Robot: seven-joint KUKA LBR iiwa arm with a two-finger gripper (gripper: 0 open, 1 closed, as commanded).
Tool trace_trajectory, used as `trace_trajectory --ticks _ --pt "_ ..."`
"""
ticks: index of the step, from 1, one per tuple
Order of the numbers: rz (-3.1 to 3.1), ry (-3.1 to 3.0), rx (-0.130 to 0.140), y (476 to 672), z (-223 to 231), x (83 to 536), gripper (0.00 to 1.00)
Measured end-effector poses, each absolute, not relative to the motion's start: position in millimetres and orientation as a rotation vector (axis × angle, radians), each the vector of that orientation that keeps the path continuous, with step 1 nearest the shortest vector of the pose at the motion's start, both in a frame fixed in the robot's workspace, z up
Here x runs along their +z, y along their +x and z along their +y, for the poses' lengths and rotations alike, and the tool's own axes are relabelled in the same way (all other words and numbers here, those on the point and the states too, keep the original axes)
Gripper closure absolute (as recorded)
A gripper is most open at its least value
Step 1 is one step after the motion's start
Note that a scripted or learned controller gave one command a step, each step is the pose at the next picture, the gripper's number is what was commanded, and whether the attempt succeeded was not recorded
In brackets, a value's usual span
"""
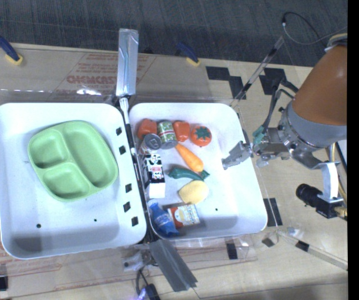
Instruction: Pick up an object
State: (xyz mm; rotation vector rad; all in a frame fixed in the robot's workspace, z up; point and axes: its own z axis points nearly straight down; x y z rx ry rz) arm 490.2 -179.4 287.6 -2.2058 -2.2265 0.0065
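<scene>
The right bin holds several toy foods. A tomato, a red piece, a green-labelled can and an orange-red piece line its far side. Below them lie a silver can, a carrot, a black-and-white carton, a teal-green vegetable, a yellow lump, a food packet and a blue item. My gripper hangs over the bin's right part, right of the carrot and apart from every object. Nothing is in it.
The left bin carries a green divided plate. A metal divider strip runs between the bins at the back. My arm and its cables occupy the bench right of the right bin.
</scene>
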Motion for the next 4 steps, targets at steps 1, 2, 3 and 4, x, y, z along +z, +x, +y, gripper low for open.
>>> trace_trajectory --ticks 1,2,3,4 --pt "-2.033 -2.382 0.009 543.5 -178 205 0.00" --pt "-2.273 -2.166 -0.001 565.5 -191 92 0.00" --pt "-2.325 -2.110 0.001 556.2 -208 110 0.00" --pt "-2.366 -2.059 0.001 563.7 -175 91 0.00"
